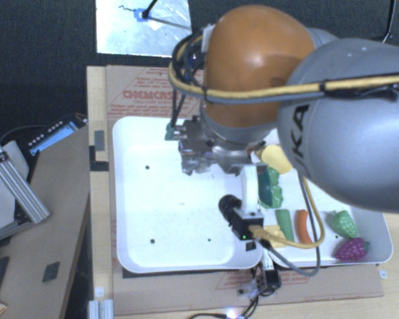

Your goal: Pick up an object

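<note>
Two white bins sit side by side on your counter; take the left bin (pixel 139 244) as reference. Your gripper (pixel 203 153) hangs over its far right part, its fingers hidden, so you cannot tell their state. Right of that bin lie a carrot (pixel 303 225), a green pepper (pixel 344 223) and purple grapes (pixel 350 248).

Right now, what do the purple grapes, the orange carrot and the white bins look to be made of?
Purple grapes: probably moulded plastic, with a bumpy, slightly glossy surface of even colour.
Orange carrot: likely plastic too, smooth with flat, saturated colour.
White bins: apparently thin formed plastic, semi-matte, with rounded corners and a shallow raised rim; the exact material cannot be told.
</note>
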Robot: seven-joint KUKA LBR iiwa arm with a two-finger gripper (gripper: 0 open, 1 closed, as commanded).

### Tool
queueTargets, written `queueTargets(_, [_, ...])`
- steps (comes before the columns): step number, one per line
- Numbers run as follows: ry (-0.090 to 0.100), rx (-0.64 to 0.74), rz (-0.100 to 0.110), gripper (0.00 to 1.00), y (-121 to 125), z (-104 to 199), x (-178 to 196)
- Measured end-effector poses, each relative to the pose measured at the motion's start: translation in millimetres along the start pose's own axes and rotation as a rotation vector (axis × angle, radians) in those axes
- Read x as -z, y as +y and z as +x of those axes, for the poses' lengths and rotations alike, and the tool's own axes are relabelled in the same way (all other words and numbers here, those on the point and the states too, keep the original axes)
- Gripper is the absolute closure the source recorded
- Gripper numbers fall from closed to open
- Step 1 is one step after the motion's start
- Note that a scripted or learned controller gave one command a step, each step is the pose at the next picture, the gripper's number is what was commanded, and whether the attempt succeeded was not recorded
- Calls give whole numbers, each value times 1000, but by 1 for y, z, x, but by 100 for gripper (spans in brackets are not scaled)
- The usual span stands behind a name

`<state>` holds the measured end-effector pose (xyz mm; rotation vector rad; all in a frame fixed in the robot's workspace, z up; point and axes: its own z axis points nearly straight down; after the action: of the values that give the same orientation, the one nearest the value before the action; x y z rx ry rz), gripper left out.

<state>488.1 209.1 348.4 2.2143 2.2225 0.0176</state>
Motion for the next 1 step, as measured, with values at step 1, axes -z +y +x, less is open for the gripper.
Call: queueTargets(1, [5, 2, -7, 100, 1, 12, 144])
